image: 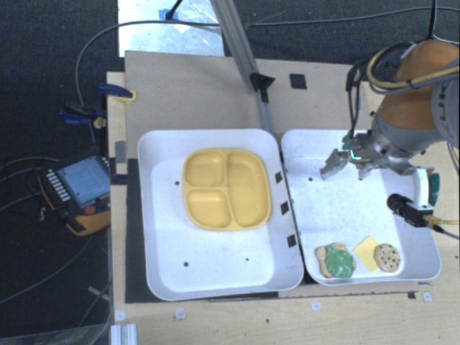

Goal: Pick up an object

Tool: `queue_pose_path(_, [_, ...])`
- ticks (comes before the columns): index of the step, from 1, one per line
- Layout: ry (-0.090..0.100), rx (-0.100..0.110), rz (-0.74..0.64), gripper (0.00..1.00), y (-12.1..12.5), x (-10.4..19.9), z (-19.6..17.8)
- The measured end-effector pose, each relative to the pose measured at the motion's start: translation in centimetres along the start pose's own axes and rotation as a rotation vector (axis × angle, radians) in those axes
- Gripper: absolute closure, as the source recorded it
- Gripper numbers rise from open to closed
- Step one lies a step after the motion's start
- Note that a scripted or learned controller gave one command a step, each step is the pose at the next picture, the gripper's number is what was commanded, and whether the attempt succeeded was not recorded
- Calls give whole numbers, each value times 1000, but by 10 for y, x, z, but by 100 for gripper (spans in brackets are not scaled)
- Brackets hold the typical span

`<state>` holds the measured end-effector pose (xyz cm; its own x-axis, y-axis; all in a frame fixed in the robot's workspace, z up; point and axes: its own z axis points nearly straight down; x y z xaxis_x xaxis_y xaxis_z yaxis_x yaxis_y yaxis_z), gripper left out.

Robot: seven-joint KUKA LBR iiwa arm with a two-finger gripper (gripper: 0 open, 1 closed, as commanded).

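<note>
While the surface point(201, 99) carries two shallow white bins side by side, the arm point(420, 85) reaches in from the right over the right bin point(309, 146). Left of it, the left bin point(162, 264) holds a yellow divided plate point(227, 189), lying flat toward the upper middle of that bin and well apart from anything the arm is near.

Inside the right bin, the things to pick all lie along the near edge: a green-and-tan piece point(336, 260) at the left, a yellow slice point(366, 253) just beside it, and a round speckled cookie point(387, 257) touching or nearly touching the slice's right side. All three appear to lie flat on the bin floor.

At the upper part of that bin hangs the end effector point(338, 165), over bare white floor and well apart from the three pieces. Its fingers point(331, 169) look spread rather than pinched, with nothing between them, though the slanted view makes their gap hard to read.

My judgement is that the step in hand is the approach: nothing is grasped yet. The next move calls for travel toward the near edge, settling over one piece, and a descent low enough to catch something so flat, with the neighbouring pieces crowding any grip.
</note>
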<state>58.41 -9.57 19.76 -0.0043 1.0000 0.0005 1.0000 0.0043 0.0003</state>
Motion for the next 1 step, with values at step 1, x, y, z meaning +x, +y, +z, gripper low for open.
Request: queue_pose_path(1, [0,-1,0,0,0,0,-1])
